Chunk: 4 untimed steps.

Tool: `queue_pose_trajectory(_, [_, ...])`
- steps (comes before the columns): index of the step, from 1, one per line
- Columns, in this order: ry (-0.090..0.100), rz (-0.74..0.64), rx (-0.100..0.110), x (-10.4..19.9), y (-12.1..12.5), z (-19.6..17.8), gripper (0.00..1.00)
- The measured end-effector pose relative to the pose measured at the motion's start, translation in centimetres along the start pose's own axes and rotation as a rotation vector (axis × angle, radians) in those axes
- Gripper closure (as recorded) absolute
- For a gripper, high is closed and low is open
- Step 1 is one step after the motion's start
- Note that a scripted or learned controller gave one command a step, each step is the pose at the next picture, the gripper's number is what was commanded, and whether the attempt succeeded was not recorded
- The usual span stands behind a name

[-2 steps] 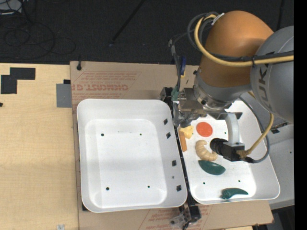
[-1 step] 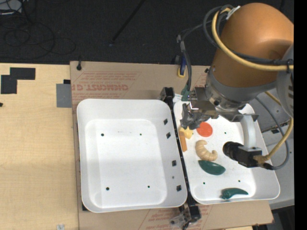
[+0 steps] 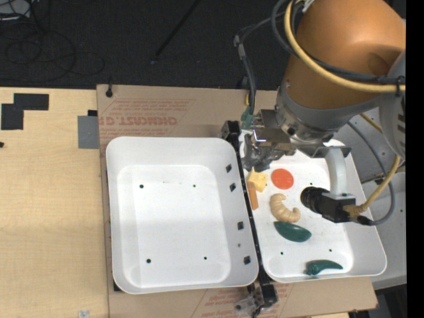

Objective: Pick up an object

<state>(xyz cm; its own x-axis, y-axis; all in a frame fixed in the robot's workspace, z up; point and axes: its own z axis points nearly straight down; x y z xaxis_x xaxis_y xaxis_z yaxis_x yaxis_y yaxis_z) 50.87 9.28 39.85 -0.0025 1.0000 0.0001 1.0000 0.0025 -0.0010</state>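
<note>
Right bin (image 3: 331,240), lower right of the frame: six loose items lie on its white floor, grouped toward its left wall and lower edge. A yellow block (image 3: 260,180) sits against the left wall, touching an orange stick (image 3: 252,197) that runs along that wall below it. A red disc (image 3: 282,178) lies just right of the yellow block, apart from it. A beige curled piece (image 3: 285,209) lies below the disc, and a dark green piece (image 3: 293,232) lies just below that, close or touching. A teal piece (image 3: 323,266) rests near the bin's lower rim, well apart from the others. The gripper (image 3: 255,152) stands over the bin's upper left corner, just above the yellow block; whether it is released or clenched cannot be told, and no item is seen in its grasp. The arm (image 3: 344,45) covers the bin's upper right part. The bin's lower right floor is open. Left bin (image 3: 172,224), centre of the frame: open white floor with small dark dots. Both bins rest on a cardboard sheet (image 3: 165,111) over a pale wooden bench (image 3: 46,211). A dark floor (image 3: 132,32) with cables crosses the top of the frame.
</note>
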Motion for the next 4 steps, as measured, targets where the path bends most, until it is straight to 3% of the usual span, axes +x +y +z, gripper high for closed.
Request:
queue_pose_trajectory(1, [-0.001,0.007,-0.002,-6.1,-3.4,-3.6,1.00])
queue_pose_trajectory(4, [-0.001,0.000,0.001,5.9,-3.3,-14.0,1.00])
